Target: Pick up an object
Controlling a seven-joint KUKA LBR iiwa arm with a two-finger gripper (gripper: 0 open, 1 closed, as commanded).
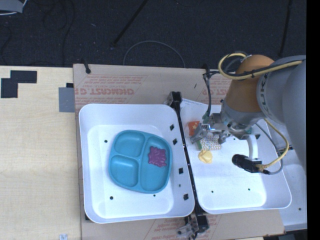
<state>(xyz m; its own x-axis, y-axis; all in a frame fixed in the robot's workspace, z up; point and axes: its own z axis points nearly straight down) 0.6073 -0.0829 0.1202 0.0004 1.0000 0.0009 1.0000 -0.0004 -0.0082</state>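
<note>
We see a pale wood surface (35,149) against dark floor (150,19) strewn with cables, two white bins, left bin (95,204) holding a blue tray (139,160), arm (270,91) reaching from the right, gripper (209,130) low over right bin (240,194), its opening we cannot tell, above a red object (193,128), yellow object (205,157) just beside

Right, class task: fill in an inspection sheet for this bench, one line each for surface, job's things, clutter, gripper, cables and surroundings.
Surface: two white bins, left bin, right bin, on cardboard.
Job's things: yellow piece, red-orange piece and patterned piece in the right bin.
Clutter: blue divided tray holding a purple lump, in the left bin.
Gripper: gripper low over the right bin's pieces.
Cables: yellow cable looped at the wrist.
Surroundings: dark floor behind.
</note>
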